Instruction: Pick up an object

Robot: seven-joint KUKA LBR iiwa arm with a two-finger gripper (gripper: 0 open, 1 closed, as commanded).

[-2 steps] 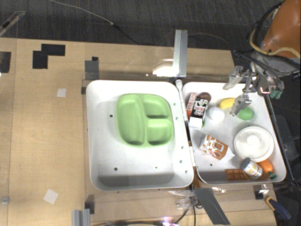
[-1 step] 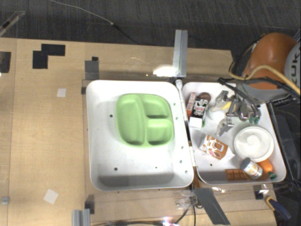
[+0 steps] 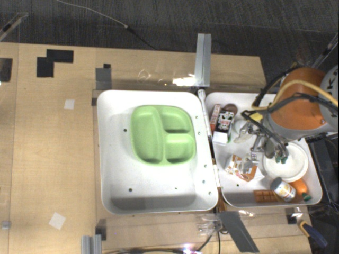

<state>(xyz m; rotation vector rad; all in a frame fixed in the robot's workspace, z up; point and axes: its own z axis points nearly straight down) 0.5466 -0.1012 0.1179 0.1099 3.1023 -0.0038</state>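
- The gripper [image 3: 253, 147] is hanging low inside the right bin [image 3: 318, 190]; whether it is spread or closed cannot be told.
- An orange-and-white packet [image 3: 241, 166] is lying just below the fingertips, not seen between them.
- A white round lid [image 3: 288, 163] is sitting just to the right of the jaws.
- A small bottle [image 3: 283, 189] is lying further below and right.
- A green divided tray [image 3: 161, 134] is resting well to the left, in the left bin [image 3: 114, 189].
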